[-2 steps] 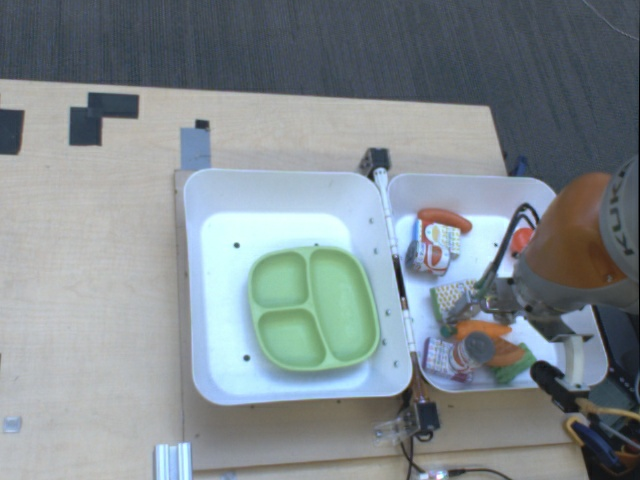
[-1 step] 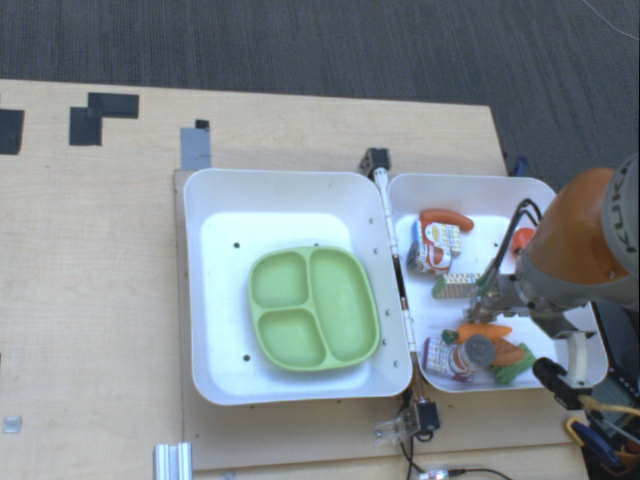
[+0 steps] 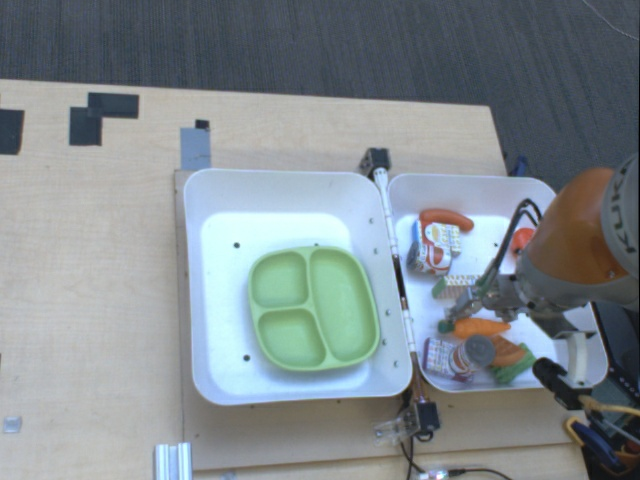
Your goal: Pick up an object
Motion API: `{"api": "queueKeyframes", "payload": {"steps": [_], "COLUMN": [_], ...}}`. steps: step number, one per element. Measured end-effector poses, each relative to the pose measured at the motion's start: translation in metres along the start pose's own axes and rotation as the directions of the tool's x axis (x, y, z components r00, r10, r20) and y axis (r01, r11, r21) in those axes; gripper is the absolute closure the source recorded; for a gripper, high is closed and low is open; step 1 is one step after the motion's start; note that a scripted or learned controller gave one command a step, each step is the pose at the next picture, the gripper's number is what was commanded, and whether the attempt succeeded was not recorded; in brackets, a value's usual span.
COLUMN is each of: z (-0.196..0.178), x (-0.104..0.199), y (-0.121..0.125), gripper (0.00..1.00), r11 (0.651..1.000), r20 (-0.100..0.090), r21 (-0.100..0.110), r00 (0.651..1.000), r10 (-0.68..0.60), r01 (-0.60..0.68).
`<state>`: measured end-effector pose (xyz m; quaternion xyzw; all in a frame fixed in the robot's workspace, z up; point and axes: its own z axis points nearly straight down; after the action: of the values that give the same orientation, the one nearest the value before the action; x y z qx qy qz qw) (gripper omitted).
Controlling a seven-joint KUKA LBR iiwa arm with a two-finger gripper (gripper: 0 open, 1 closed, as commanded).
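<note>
Claw (image 3: 470, 308) low in right bin (image 3: 540, 190), jaw state unclear (clutter hides tips). Carrot (image 3: 484, 326) at 5 o'clock: centre over it, descend straight, avoid can (image 3: 450, 358).

A pale wooden surface (image 3: 90, 298) carries two shallow white bins side by side, touching along their inner rims. The left bin (image 3: 195, 288) sits near the middle, the right bin (image 3: 405, 193) beside it. Dark square patches (image 3: 100, 118) lie flat near the surface's far left edge.
</note>
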<state>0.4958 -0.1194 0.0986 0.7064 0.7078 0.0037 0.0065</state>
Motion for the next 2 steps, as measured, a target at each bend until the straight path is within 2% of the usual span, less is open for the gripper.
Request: {"api": "queueKeyframes", "payload": {"steps": [1,2], "z": [-0.0104,-0.0103], "x": [0.0006,0.0006], "y": [0.0015,0.0014], "gripper": [1.00,0.00], "r11": [1.000,1.000], "r20": [0.000,0.000], "r21": [-0.004,-0.003], "r00": [1.000,1.000], "r10": [-0.001,-0.002], "r01": [0.001,0.002]}}
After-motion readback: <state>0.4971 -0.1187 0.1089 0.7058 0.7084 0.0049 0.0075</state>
